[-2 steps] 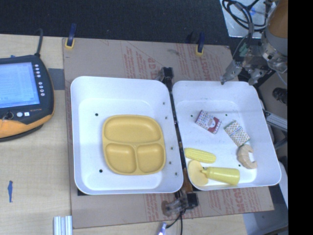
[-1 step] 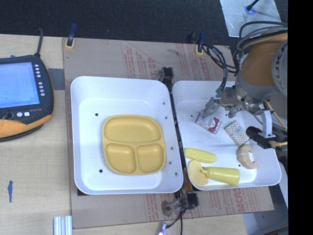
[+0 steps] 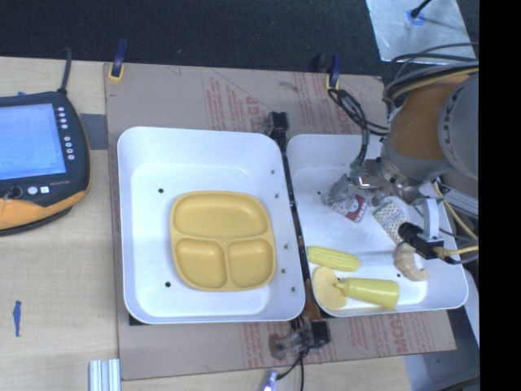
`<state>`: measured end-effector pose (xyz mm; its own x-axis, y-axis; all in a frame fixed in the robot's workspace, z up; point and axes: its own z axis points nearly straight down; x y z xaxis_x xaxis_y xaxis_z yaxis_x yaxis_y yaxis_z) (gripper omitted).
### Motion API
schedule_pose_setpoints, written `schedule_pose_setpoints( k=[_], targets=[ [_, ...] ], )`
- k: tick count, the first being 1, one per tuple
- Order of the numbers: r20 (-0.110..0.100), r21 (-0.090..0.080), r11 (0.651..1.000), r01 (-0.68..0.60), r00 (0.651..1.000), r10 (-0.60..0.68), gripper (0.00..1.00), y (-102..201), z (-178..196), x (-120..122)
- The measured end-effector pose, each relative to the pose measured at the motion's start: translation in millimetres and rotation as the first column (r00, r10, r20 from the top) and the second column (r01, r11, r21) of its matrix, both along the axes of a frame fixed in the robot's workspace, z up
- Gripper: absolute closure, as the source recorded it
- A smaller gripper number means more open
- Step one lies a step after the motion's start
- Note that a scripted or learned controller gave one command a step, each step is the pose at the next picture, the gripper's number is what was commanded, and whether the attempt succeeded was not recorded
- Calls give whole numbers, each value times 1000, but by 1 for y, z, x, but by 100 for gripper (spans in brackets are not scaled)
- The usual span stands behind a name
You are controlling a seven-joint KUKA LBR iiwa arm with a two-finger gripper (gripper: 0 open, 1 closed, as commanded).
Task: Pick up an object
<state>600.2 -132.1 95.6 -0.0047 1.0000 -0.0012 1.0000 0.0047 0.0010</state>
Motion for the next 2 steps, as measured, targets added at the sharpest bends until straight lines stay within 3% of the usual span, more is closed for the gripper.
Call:
schedule_pose_setpoints(
  k=[1,2],
  targets=[
    [2,2,1000,-1,1000,1,0,-10,0,-5],
    [-2,2,1000,0,1000,0,0,-31,-2,24]
  ],
)
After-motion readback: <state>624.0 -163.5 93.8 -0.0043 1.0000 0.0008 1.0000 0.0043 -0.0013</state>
